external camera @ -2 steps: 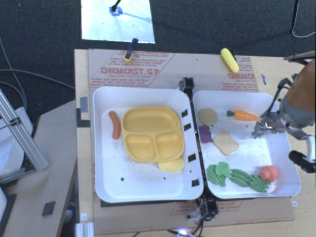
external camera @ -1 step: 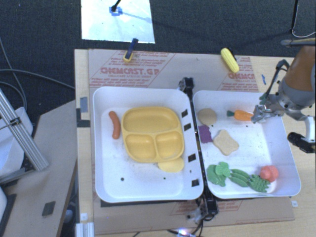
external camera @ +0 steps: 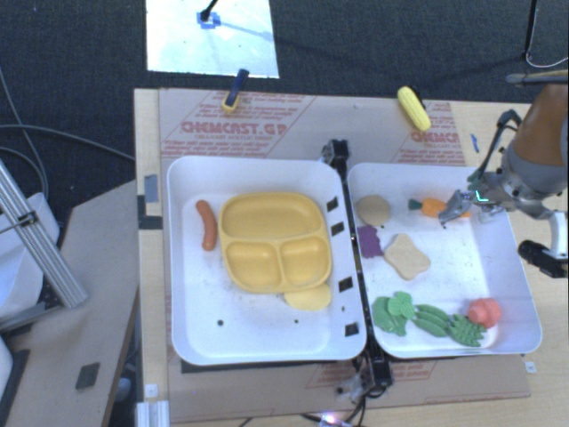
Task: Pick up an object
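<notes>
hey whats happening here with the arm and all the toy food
A robot arm is reaching into the right bin from the right, its gripper low beside a toy carrot at the back. Nothing is visibly held. Toy bread, a potato-like piece, greens and a tomato lie nearby. The left bin holds a yellow divided tray and a sausage.

Floor (external camera: 71, 52): dark carpet, far and left of the bench.
White sheet (external camera: 212, 23): lies on the floor, far side, with a small blue mark and a thin dark rod across it.
Bench (external camera: 293, 118): covered by printed cardboard with red lettering.
Side table (external camera: 89, 274): pale wood, left of the bench.
Metal rail (external camera: 36, 238): slanted aluminium extrusion at the left edge.
Cables (external camera: 53, 149): dark, trailing over the floor at left.
Stand (external camera: 533, 25): thin pole, far right, possibly a tripod leg.
</notes>
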